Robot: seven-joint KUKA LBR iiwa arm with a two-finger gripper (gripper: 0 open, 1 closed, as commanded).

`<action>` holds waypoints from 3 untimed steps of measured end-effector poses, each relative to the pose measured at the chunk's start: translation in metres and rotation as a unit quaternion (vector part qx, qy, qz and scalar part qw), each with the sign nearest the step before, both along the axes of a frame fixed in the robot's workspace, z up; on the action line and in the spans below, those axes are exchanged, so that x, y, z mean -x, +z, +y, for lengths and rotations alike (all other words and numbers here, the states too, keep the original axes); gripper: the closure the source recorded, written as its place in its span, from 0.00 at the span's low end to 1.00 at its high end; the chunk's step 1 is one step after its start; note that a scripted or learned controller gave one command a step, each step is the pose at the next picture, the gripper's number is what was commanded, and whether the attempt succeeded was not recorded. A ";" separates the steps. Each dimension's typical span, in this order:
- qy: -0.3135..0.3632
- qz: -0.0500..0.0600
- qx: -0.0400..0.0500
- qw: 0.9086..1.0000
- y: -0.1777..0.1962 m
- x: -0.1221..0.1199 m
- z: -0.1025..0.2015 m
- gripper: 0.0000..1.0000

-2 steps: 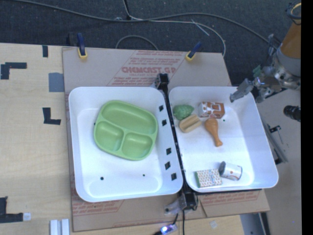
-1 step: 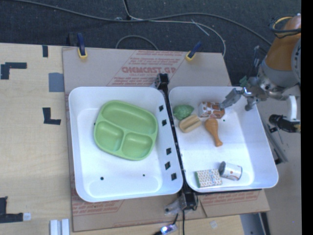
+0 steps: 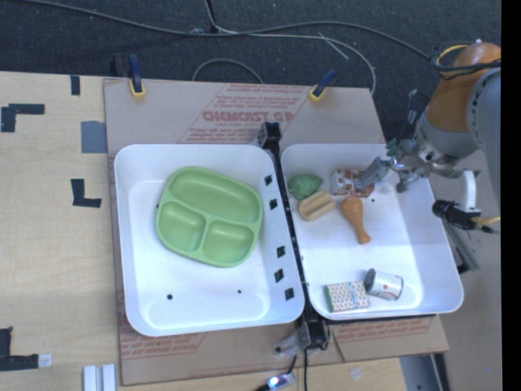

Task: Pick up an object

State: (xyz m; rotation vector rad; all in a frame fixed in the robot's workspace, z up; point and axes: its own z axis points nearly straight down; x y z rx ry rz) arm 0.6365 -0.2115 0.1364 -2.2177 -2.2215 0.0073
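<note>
The arm is reaching in from the right, its jaws (image 3: 368, 179) hanging low over the right bin (image 3: 423, 247) near its far edge. Whether they are wide or narrow cannot be told. A small brown-and-white object (image 3: 345, 177) is lying just beside them, with a drumstick (image 3: 355, 217), a bun (image 3: 316, 206) and a green lump (image 3: 304, 186) nearby.
</note>
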 end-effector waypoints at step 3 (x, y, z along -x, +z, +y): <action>0.000 -0.004 0.000 1.000 0.018 0.004 -0.006 1.00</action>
